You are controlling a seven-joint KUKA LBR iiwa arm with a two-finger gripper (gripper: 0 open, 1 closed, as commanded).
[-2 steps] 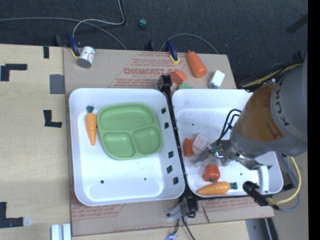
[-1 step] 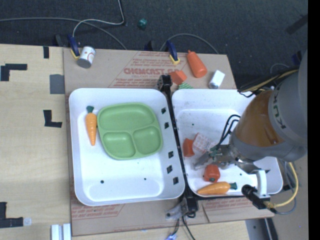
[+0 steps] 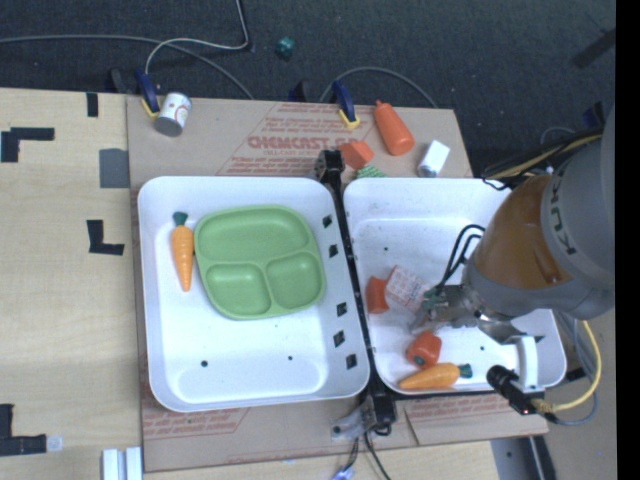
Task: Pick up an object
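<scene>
A: What is seen on the bench?

B: Two white bins on printed cardboard [image 3: 290,143], dark floor beyond. A green tray [image 3: 262,261] lies in the left bin [image 3: 160,298].

A: And the gripper [image 3: 440,306]?

B: It is lowered into the right bin [image 3: 400,203], near a carrot [image 3: 430,376]. Its state cannot be made out, perhaps blurred.

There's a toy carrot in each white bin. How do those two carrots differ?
The left-bin carrot lies lengthwise up the picture, green top toward the far edge; the right-bin carrot lies crosswise, green top pointing right. The left-bin carrot sits beside the green divided plate, far from the arm; the right-bin carrot lies near the front wall, just below the claw and a small red piece. Both are orange with a green top.
</scene>
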